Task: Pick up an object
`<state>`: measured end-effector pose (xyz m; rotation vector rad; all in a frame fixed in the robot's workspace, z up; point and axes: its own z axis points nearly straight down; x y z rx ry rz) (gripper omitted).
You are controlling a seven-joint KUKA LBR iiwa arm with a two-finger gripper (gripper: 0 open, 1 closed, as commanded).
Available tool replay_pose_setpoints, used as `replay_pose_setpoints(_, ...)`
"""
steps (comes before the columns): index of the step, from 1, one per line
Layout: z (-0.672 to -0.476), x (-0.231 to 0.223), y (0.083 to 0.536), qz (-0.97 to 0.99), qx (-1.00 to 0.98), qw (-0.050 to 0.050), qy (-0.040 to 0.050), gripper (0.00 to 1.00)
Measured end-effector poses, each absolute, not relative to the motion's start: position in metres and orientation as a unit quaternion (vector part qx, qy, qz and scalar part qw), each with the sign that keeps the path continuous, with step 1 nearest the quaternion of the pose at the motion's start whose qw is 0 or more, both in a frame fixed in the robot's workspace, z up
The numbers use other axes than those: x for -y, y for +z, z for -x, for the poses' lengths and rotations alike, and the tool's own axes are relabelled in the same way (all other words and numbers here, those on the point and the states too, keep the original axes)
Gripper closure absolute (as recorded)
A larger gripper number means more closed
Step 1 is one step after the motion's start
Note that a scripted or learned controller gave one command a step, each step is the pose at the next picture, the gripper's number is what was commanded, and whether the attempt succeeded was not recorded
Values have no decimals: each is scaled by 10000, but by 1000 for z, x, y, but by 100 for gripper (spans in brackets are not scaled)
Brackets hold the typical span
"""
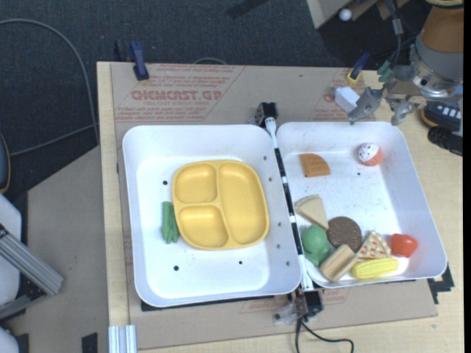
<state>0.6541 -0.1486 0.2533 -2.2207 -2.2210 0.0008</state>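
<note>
Nearest the gripper (383,107) lay a small round white-and-orange ball (368,153) in the far corner of the right bin (419,197), apart from everything else, and it looked the likeliest thing to pick. It seemed light and hard, probably smooth plastic, so it would likely roll or squirt out of a pinch unless the fingers closed across its widest part from straight above. Just to its left sat an orange-brown wedge like a slice of bread (315,165), flat and stiff-looking, easier to pinch across its short sides. The rest of the toy food was crowded into the near end of that bin: a pale cheese-like wedge (312,212), a green lump (316,241), a brown cookie (344,233), a tan block (337,263), a pizza slice (374,245), a corn cob (376,268) and a red tomato (403,245), many touching, which would make a clean grip harder there. The left bin (140,197) held a yellow divided plate (220,203) with a green piece (170,222) just beside its left edge. The gripper hung above the far rim of the right bin, its two fingers spread apart with nothing between them, so no grasp had yet been made.
</note>
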Motion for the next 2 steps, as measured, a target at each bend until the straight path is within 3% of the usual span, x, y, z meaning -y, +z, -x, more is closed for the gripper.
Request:
replay_pose_setpoints(1,-654,201,162,7072,7070,6,9,0)
replay_pose_setpoints(2,-661,217,103,7067,7075,15,6,0)
